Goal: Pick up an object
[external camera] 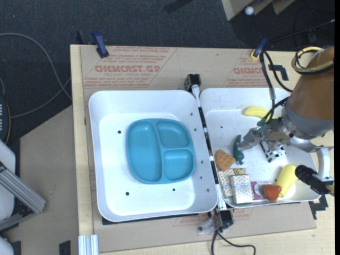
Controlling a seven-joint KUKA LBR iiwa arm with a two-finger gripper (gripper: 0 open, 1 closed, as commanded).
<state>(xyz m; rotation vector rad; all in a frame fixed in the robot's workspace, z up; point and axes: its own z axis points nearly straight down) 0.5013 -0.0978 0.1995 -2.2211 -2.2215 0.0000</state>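
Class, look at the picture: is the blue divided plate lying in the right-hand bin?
No. The blue divided plate lies alone in the left bin.

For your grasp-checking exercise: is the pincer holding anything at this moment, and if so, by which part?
Cannot be told. The pincer hangs low over the right bin, near a dark teal object, but its tips are too blurred to show anything between them.

Two shallow white bins: the left bin (101, 142) well away from the gripper (240, 149), the right bin (223, 97) under it. One blue divided plate (159, 150). One banana (256, 111), one yellow fruit (286, 178), one red piece (272, 192), one waffle (224, 159), two small boxes (238, 185).
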